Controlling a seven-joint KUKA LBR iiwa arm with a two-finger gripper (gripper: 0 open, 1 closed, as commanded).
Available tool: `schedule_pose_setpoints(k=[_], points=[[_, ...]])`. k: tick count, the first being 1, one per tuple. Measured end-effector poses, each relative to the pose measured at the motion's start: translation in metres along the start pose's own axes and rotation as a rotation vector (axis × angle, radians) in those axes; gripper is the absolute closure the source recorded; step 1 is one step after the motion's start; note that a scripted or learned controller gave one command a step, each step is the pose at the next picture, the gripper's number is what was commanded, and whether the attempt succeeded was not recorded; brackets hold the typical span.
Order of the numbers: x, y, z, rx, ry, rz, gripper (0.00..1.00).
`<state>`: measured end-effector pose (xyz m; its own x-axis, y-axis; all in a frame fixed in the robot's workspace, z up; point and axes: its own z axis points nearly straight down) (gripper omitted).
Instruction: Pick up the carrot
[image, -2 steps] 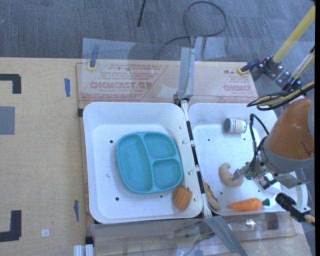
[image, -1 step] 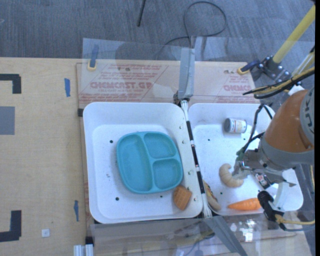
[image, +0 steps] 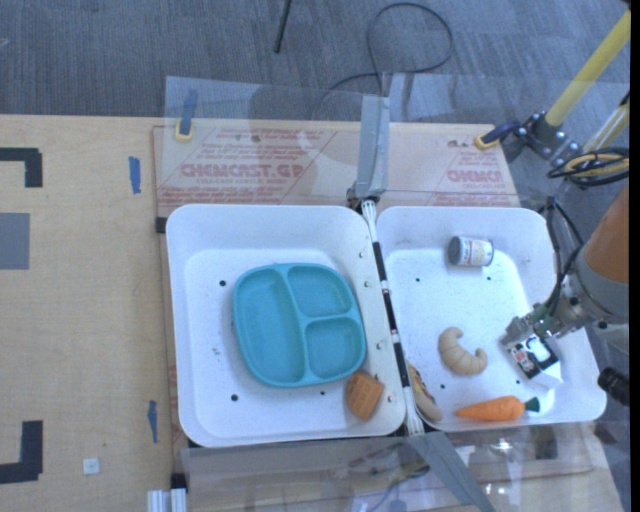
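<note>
The orange carrot (image: 492, 408) with a green tip lies flat near the front edge of the right bin (image: 500, 290), pointing left. My gripper (image: 530, 345) hangs over the right side of that bin, above and a little to the right of the carrot, and apart from it. Nothing is visibly held in it. The arm comes in from the right edge of the view.
A tan croissant (image: 462, 352) lies left of the gripper. A small can (image: 470, 250) lies on its side at the back of the right bin. The left bin (image: 200, 300) holds a teal divided plate (image: 298, 323) and a brown pastry (image: 364, 395). Another small food item (image: 425, 393) sits by the divider.
</note>
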<state>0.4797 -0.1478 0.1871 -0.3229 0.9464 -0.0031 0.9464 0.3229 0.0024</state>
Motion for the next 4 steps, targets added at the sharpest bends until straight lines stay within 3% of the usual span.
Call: schedule_pose_setpoints(k=[1, 2, 3, 4], points=[[0.022, 0.016, 0.081, -0.022, -0.019, -0.186, 1.0], [0.07, 0.024, 0.003, 0.003, 0.001, 0.338, 1.0], [0.013, 0.006, 0.021, 0.003, 0.004, 0.028, 1.0], [-0.07, -0.019, 0.067, -0.011, -0.001, -0.349, 1.0]])
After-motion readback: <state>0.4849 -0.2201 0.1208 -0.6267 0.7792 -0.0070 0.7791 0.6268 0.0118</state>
